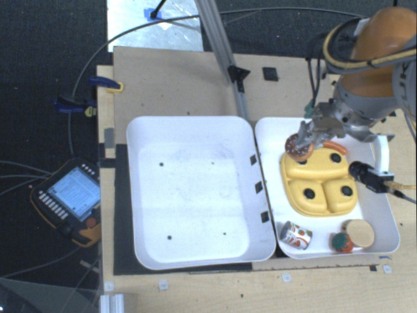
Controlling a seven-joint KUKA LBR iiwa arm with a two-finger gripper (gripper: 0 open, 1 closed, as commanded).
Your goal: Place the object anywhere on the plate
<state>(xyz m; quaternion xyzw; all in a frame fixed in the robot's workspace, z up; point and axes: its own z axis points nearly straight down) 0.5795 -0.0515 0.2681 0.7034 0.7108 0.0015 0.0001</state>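
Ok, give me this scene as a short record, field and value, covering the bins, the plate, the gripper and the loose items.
left bin: white, shallow
right bin: white, holds the plate and loose items
plate: yellow sectioned plate, three compartments, in the right bin
gripper: above the plate's far left corner
object at gripper: small brown round item right under the fingertips; grip cannot be judged
other items: small can on its side, round wooden piece, green and red item, orange piece behind the plate
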